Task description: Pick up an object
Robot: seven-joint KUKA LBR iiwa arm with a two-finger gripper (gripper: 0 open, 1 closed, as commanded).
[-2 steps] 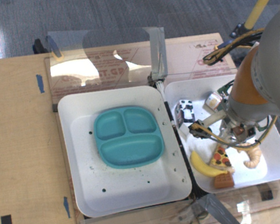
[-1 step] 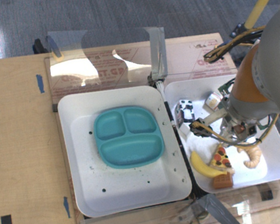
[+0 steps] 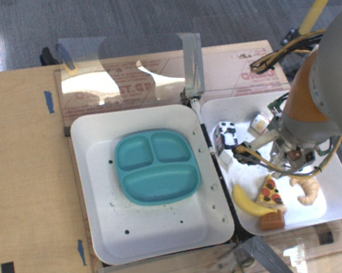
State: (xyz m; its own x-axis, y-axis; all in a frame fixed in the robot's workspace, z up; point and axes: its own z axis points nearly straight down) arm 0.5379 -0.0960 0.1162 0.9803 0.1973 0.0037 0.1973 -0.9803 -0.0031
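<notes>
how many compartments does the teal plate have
3. On the teal plate in the left bin: two small ones side by side along its far edge, and one wide one across its near half.

The grey arm (image 3: pixel 339 77) comes in from the right, big and close to the camera, its orange band (image 3: pixel 300 92) sitting just above the wrist. The wrist points down and a little left. Cables loop around the gripper (image 3: pixel 287 157), which hangs low at the arm's end, its tip too cluttered to read.
</notes>
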